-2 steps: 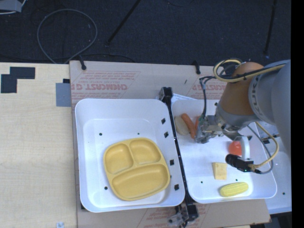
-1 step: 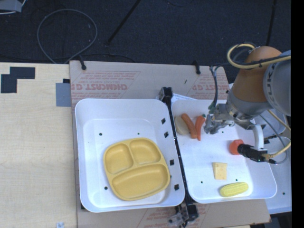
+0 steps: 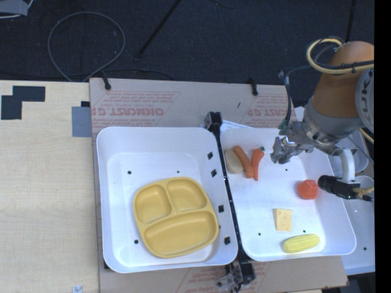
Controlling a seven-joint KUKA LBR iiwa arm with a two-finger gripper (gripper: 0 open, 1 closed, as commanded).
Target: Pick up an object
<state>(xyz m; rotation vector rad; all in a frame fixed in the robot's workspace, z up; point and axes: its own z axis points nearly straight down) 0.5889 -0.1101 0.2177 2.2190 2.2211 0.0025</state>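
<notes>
A bench seen from above holds two shallow white bins side by side. The left bin (image 3: pixel 116 163) carries a yellow divided plate (image 3: pixel 175 217). The right bin (image 3: pixel 342 224) holds the loose food toys: two carrots, a tomato, a cheese slice and a corn cob.

The arm (image 3: pixel 342 84) reaches in from the right, and its gripper (image 3: pixel 280 154) hovers over the upper part of the right bin. The nearest things are the carrots. One carrot (image 3: pixel 256 163) lies just to the gripper's left and slightly lower, its long axis running nearly up and down the picture. A second carrot (image 3: pixel 242 160) lies beside it further left, slanting, close against a pale round piece (image 3: pixel 233 161) near the divider between the bins. The tomato (image 3: pixel 308 189) sits lower and to the right of the gripper, a little apart. The cheese (image 3: pixel 283 219) and corn (image 3: pixel 300 243) lie well below, near the front edge.

The gripper is dark and small here, so I cannot tell how it is set, and nothing can be seen held in it. By my judgement no pick has been made yet, and the near carrot is the likeliest target, needing a short move left and down
</notes>
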